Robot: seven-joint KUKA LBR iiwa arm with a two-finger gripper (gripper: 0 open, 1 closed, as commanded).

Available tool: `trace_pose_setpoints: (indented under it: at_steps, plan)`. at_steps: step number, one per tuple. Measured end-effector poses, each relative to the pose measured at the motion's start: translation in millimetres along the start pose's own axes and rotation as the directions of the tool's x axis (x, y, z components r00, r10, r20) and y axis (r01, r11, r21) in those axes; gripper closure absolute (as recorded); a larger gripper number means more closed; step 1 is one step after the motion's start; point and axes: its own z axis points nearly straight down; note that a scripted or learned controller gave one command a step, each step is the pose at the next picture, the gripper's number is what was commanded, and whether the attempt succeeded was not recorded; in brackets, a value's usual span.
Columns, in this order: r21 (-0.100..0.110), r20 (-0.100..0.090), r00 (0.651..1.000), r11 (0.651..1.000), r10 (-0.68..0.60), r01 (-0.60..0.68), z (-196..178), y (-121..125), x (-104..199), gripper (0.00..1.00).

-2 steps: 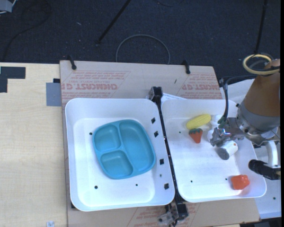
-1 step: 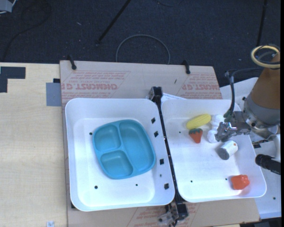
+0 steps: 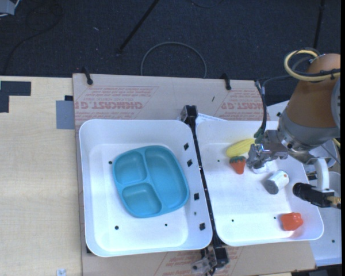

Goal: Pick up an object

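Hand (image 3: 256,160) hovers just beside carrot (image 3: 238,165); corn (image 3: 240,148) near.

Glossy blue plastic tray (image 3: 150,181) (smooth), matt white bins (image 3: 98,234).

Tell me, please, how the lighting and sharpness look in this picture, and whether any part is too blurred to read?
In the camera view, lighting is even and soft: both white bins look bright without harsh glare, and the blue tray casts hardly any shadow. The floor behind is dark. The whole view is slightly soft; the tool blurs into the arm, so its fingers cannot be read.
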Motion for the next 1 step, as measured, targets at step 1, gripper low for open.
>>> trace_pose_setpoints:
  at_steps: [1]
  plan:
    - [0.000,0.000,1.000,1.000,-0.001,0.001,-9.4,12.1,50.2,1.00]
